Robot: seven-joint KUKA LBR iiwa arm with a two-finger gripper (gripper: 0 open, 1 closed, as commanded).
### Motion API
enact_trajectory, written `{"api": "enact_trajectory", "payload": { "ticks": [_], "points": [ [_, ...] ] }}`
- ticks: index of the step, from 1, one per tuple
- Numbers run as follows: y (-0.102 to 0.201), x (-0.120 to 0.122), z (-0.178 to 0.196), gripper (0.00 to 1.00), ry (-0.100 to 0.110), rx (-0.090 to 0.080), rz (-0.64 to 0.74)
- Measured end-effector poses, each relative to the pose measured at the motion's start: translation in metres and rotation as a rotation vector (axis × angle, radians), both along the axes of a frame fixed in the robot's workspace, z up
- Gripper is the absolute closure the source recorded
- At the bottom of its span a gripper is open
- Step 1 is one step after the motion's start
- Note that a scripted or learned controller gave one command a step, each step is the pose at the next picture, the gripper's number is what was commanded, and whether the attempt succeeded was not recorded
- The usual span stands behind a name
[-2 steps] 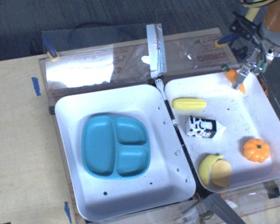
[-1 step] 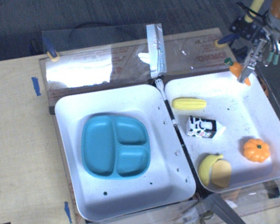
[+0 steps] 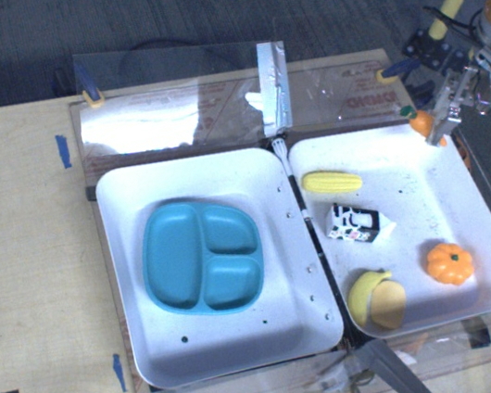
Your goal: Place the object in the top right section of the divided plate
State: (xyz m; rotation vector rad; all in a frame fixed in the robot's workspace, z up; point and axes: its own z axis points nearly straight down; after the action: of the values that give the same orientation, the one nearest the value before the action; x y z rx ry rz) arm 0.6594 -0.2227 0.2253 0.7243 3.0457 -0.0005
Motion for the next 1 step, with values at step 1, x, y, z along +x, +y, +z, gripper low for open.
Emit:
{"api": "enact_trajectory", "payload": {
  "ticks": [1],
  "points": [
    [0.0011, -0.0064, 0.0039, 1.0, 0.005, 0.001, 0.202]
  ]
}}
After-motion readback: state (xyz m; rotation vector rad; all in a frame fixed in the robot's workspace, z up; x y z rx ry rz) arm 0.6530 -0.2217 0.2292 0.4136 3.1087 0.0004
